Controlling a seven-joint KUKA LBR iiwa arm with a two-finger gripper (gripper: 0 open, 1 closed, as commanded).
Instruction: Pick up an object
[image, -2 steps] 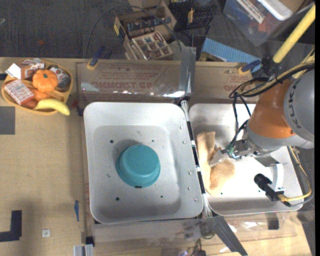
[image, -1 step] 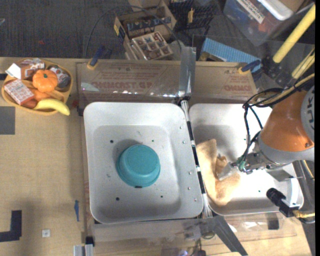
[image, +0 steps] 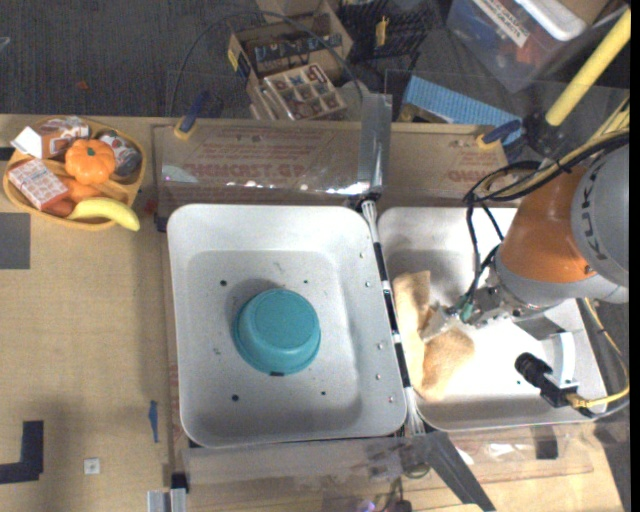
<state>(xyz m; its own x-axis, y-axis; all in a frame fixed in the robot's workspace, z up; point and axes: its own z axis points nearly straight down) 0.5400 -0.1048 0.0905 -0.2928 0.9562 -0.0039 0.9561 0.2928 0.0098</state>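
Note:
In the left bin (image: 200, 250) a teal bowl (image: 278, 330) lies upside down near the middle. Two tan, bread-like pieces lie along the left side of the right bin (image: 440, 225): one pale piece (image: 410, 290) against the left wall and a browner one (image: 447, 355) just below it. My gripper (image: 455, 314) reaches in from the right and hangs low between these two pieces, right at their edges. Whether it touches either piece I cannot tell. The arm's orange band (image: 545, 245) sits above the right bin.
A yellow basket of toy fruit and boxes (image: 70, 175) stands on the bench at the far left. A cardboard wall (image: 270, 160) runs behind both bins. Cables loop over the right bin's back corner (image: 495, 190).

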